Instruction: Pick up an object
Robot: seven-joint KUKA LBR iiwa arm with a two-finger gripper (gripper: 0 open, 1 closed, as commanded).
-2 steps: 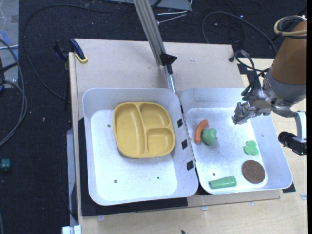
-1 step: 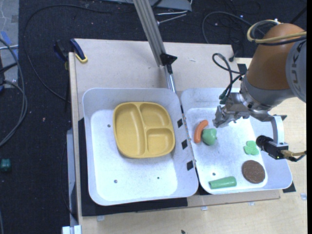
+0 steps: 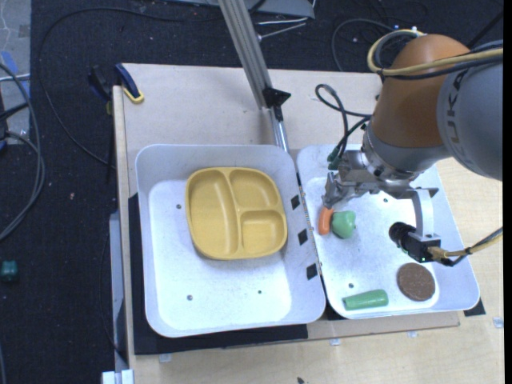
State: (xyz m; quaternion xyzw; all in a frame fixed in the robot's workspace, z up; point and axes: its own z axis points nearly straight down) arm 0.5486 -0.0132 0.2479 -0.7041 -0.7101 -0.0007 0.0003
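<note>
Gripper (image 3: 340,201) low over green lump (image 3: 344,225) and orange piece (image 3: 324,221), touching; finger state: cannot tell; risk: snagging both, or nudging lump aside.

Robotics lab, KUKA arm (image 3: 448,110) over bench (image 3: 200,102) w/ bins, loose cables (image 3: 72,30) on floor

Glossy yellow plastic tray (image 3: 236,213), matt white bins (image 3: 232,306)

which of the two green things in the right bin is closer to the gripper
The round green piece, beside the orange piece under the gripper. The green bar lies apart, at the bin's near edge.
</note>
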